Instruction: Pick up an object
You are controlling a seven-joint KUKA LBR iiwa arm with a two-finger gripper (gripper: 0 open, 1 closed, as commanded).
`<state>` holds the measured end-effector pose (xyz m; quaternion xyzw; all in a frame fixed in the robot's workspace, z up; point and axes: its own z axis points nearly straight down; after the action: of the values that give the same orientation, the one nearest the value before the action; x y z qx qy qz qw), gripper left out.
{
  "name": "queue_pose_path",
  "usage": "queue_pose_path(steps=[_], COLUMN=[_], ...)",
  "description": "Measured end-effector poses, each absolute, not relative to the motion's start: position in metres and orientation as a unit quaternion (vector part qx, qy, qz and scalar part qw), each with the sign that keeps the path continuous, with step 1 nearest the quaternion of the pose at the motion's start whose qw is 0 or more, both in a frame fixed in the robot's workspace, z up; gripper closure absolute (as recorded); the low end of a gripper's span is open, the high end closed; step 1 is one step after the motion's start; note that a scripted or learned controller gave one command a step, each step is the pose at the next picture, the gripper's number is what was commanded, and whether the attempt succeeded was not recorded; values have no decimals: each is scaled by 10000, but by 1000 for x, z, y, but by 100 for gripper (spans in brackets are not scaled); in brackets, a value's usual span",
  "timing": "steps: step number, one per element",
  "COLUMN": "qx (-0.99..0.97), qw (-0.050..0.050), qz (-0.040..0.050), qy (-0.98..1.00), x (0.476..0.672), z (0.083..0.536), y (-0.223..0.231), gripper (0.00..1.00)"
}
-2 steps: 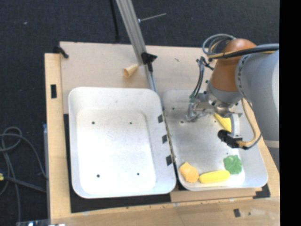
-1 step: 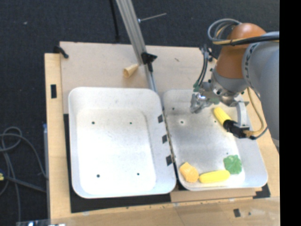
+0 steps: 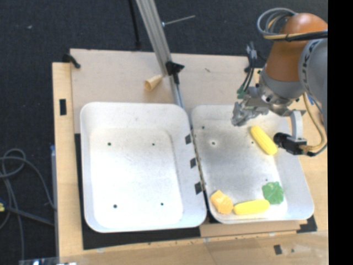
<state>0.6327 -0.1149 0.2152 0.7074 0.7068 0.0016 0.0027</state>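
- My end effector hangs over the far edge of the right-hand shallow white bin, reaching in from the right, the grey arm and its orange band behind it. From this slant I cannot tell how it is set, and I see nothing held in it.
- The nearest candidate is the long yellow banana-like piece, lying slantwise just beside my end effector toward the bin's right wall and apart from it. I judge it the likely target because it lies alone with free floor around it.
- Three more things crowd the near edge of that bin: a yellow-orange blocky chunk at the near left corner, a second yellow oblong piece beside it, and a crumpled green lump next to that. Packed against the wall, they would probably be harder to close around.
- The left-hand white bin sits alongside.
- A small tan cone-like piece rests on the desk beyond the bins.
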Motion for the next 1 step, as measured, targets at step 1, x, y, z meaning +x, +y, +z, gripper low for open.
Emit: queue_pose_path(steps=[1], qx=[7061], qw=[28], qz=[19], qy=[7081], x=[632], z=[260], y=[-115], gripper=[100])
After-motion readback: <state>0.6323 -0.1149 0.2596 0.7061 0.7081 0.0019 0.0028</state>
